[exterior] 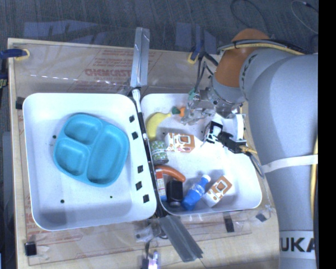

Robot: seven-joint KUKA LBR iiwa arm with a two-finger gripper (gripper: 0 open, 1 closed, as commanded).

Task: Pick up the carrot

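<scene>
The carrot [169,172] is lying in the right bin [252,175], toward its near left side, just beside the divider, with a small jar [158,150] just beyond it and a blue bottle [195,192] to its right. The gripper [194,112] is hovering at the bin's far end, well apart from the carrot; I can't tell its state. A blue tray [91,148] is sitting in the left bin [39,206].

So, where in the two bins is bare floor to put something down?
Left white bin: bare floor all around the blue three-compartment plastic tray, widest below it. Right white bin: crowded along the divider and lower edge; a small bare patch between the printed carton and the blue bottle.
</scene>
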